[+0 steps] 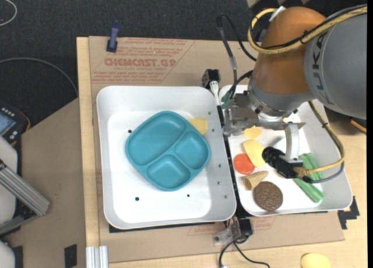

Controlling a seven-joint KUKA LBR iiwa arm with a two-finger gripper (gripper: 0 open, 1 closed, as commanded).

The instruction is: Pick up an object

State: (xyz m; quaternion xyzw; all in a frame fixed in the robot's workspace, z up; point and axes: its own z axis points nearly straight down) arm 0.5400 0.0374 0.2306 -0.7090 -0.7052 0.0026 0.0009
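Ok, status at this frame:
Arm: grey with an orange band, in from the right, wrist bent down over the right bin.
Gripper: low over the back-left part of the right bin, close to the wall shared with the left bin. Fingers: buried under the wrist, no read on whether they are spread or pressed together.
Pick candidates: all loose, mostly in the left half of the right bin.
Small yellow piece: just in front of the gripper; contact unclear.
Larger yellow piece: just in front of the small one.
Orange-red round piece: touching the front-left edge of the larger yellow piece.
Tan cone: on its side, between the orange-red piece and the brown disc.
Brown disc: flat, near the bin's front edge.
Green sticks: right of the disc, lying at a slant.
Left bin: holds a blue divided plate, three compartments, flat, roughly centred.
Yellow item: at the plate's back-right rim, partly hidden by it.
Bench: covered by a cardboard sheet with red print behind the left bin; both bins sit on it, side by side, walls touching.
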